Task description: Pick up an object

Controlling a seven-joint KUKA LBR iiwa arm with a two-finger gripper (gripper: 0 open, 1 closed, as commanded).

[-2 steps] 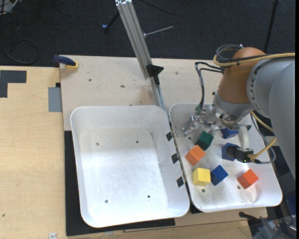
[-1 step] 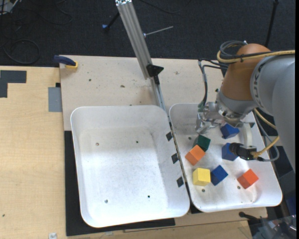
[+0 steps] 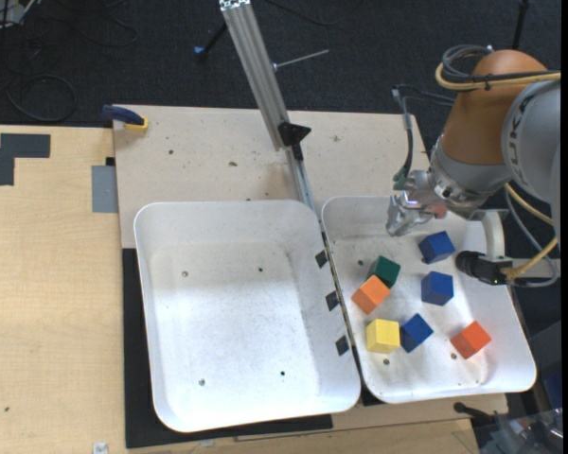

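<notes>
Blocks crowd the right bin (image 3: 511,372): three blue, two orange, one green, one yellow (image 3: 382,335). Gripper (image 3: 409,218) hovers at its far side; finger state — can't tell.

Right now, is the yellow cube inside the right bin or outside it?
Inside. The yellow cube rests on the floor of the right bin, near its left wall, beside a blue cube.

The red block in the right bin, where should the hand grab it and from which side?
Likely from straight above, fingers closing across two opposite flat side faces of the red block. It sits apart in the right bin, with clear floor all around; the nearest blue cube is well off, so the fingers have room.
</notes>
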